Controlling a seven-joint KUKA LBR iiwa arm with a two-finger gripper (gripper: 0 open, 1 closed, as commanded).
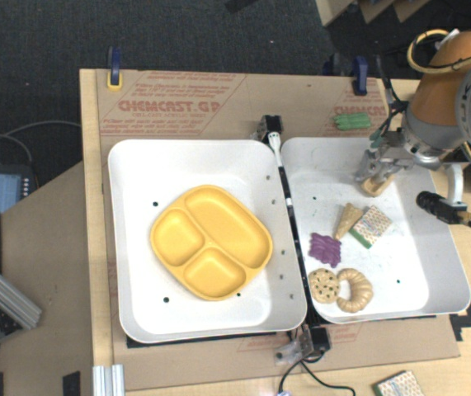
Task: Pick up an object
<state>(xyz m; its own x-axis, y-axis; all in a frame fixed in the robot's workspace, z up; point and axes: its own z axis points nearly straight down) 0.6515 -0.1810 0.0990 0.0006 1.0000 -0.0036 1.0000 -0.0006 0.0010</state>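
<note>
Two white bins (128, 221) sit on the surface, one holding one yellow tray (210, 242), the other six small items under the tool (375, 176), grip state unclear.

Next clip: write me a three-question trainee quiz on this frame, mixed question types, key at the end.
1. True or false: the yellow divided plate lies in the left bin.
2. Multiple choice: which item lies nearest the gripper? A) cookie B) tan piece at the right bin's back C) purple item
3. Fill in: the pretzel-shaped pastry lies beside the ____ at the right bin's front edge.

Key: 1 true; 2 B; 3 cookie
</note>
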